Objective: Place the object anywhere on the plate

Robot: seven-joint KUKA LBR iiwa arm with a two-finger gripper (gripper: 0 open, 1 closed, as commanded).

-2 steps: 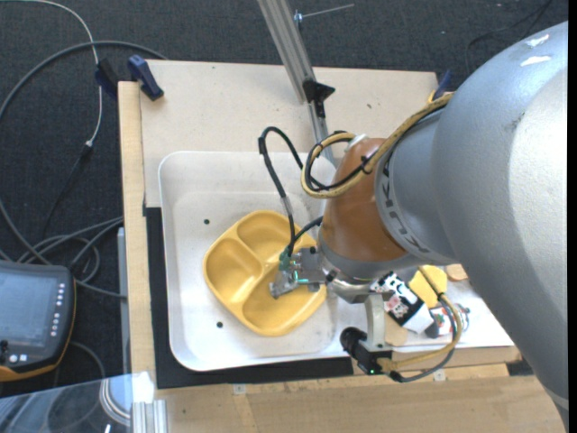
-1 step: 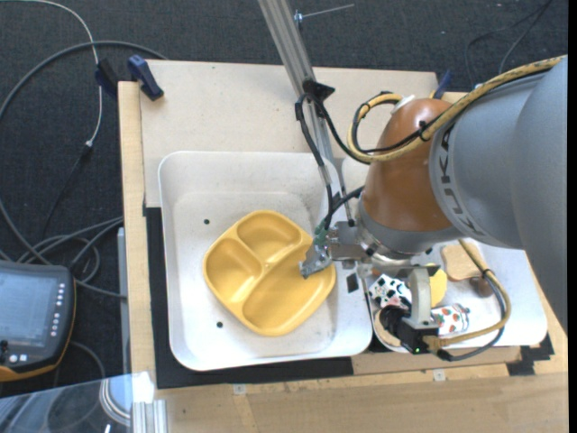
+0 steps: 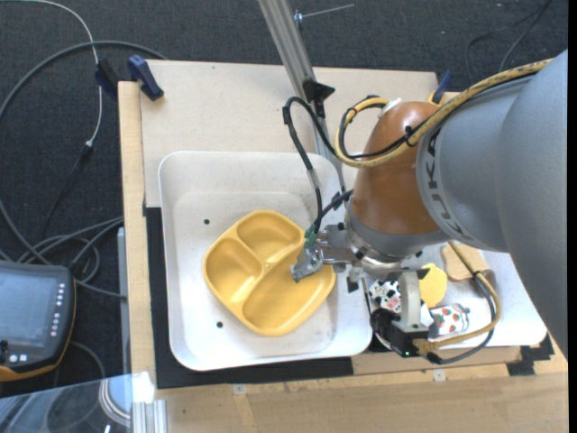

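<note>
A: What lies at the left?

B: Dark carpet with cables, then the bench [image 3: 225,106], its pale top bare toward the back. The left bin [image 3: 180,242] holds a yellow divided plate [image 3: 257,278], with free white floor around it on the left and front.

A: And the gripper?

B: The gripper [image 3: 306,264] sits at the plate's right rim, over the wall between the bins. I cannot tell whether it is released or clenched, and I see nothing in it.

A: The object?

B: Small items, one yellow [image 3: 435,282] and one red and white [image 3: 451,317], lie in the right bin [image 3: 514,318] under the arm [image 3: 469,170]; which is meant, I cannot tell.
</note>
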